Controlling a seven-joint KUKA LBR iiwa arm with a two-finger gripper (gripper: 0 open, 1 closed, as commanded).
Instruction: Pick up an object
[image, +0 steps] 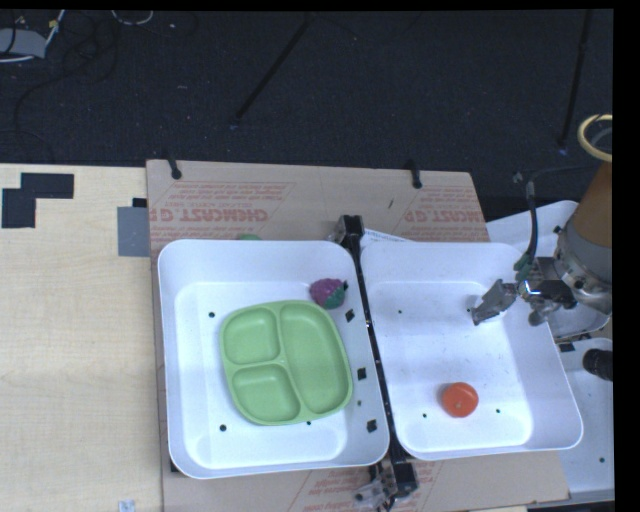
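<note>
Looks like the approach step: gripper (512, 300) hangs open and empty over the right bin (560, 425), so next it needs to drop onto the orange object (460, 399) near the bin's front.

Red print runs across the cardboard sheet (310, 205) under the two bins. It stands upside down from this view, in two places along the far strip: at left it seems to read "CHEMCAST GP", and at right only "GP" shows clearly. Smaller red lines beneath each are too fine to read. More red print shows on the cardboard's near edge, below the bins, also too small and cut off to make out. No other text, number or sign can be read.
</note>
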